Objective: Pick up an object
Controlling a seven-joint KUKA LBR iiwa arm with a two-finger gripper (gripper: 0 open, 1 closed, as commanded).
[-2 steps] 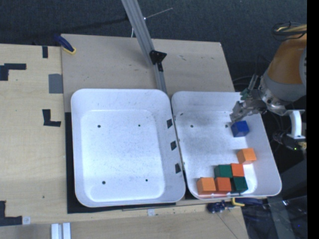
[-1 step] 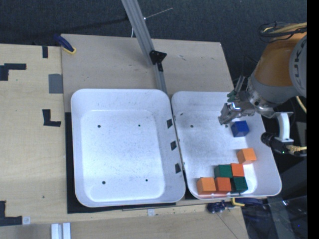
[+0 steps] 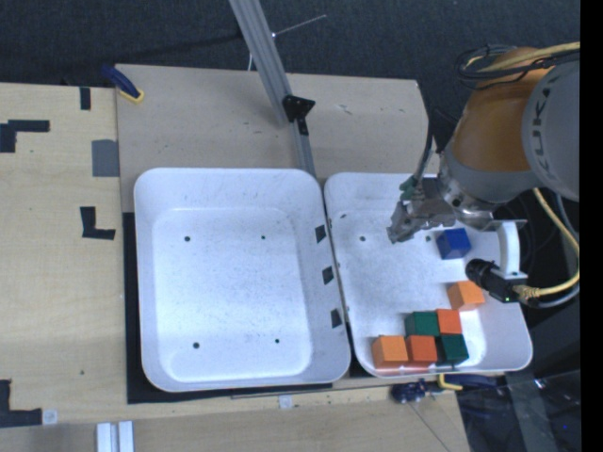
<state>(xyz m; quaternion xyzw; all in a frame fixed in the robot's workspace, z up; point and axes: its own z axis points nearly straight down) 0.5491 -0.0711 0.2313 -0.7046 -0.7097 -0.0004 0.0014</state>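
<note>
My gripper hangs over the upper middle of the right bin, pointing down and to the left. Nothing shows between its fingers. A blue cube lies just to its right, partly under the wrist. An orange block sits lower at the bin's right side. Along the near edge a cluster holds an orange block, another orange block, a green block, an orange-red block and a dark green block.
The left bin stands beside the right one, separated by a shared rim with black clips. A grey metal pole slants down to the bins' far edge. Cables loop by the right bin's right rim.
</note>
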